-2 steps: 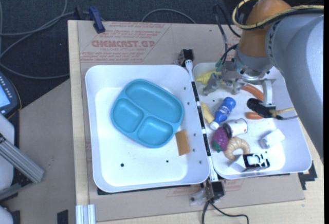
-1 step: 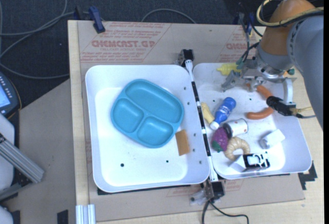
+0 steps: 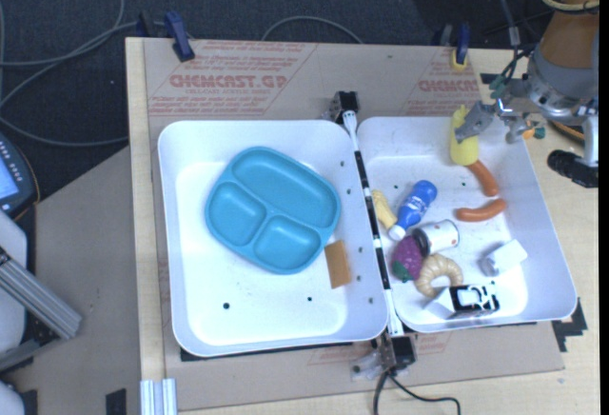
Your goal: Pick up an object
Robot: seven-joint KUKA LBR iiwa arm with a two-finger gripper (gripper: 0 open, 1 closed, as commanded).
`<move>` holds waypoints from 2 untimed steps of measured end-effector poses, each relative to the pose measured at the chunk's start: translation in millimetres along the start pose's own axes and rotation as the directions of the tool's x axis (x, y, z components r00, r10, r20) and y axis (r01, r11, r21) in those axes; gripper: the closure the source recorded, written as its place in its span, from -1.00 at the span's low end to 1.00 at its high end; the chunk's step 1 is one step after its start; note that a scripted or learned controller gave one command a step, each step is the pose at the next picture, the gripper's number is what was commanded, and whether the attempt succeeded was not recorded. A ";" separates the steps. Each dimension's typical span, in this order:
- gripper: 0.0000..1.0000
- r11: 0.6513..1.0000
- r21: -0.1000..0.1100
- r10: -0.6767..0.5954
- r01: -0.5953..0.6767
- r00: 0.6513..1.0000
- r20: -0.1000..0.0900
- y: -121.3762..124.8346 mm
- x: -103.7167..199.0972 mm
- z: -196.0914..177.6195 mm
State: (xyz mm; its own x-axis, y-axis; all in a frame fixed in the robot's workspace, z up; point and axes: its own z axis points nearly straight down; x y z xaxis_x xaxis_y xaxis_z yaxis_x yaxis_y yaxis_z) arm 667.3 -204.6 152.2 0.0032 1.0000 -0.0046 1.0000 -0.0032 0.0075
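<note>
My gripper [image 3: 476,123] hangs over the back edge of the right bin [image 3: 542,242], reaching in from the upper right. A small yellow object [image 3: 463,150] sits directly beneath it, touching or nearly touching its tip. Whether the gripper has hold of that object I cannot tell. Further forward in the same bin lie two orange sausages [image 3: 485,178] [image 3: 481,209], a blue bottle [image 3: 415,204], a pale yellow piece [image 3: 383,210], a white can [image 3: 441,235], purple grapes [image 3: 407,256] and a croissant [image 3: 436,272].
The left bin [image 3: 190,299] holds a blue divided plate [image 3: 274,208] and a tan block [image 3: 337,264] by its right wall. A black-and-white item [image 3: 473,299] and a grey-white piece [image 3: 502,257] lie at the right bin's front. Clamps stand along the bench's back edge.
</note>
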 end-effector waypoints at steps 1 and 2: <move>-1.00 1.000 0.008 -0.005 0.005 1.000 -0.004 -0.8 26.5 67.2; 1.00 1.000 0.006 -0.005 0.005 1.000 -0.004 -0.4 26.6 55.3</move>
State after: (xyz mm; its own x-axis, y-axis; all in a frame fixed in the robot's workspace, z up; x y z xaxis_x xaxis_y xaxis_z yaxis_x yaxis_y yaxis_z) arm 667.5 -178.2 96.7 -0.0022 1.0000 -0.0009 1.0000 0.0022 0.0013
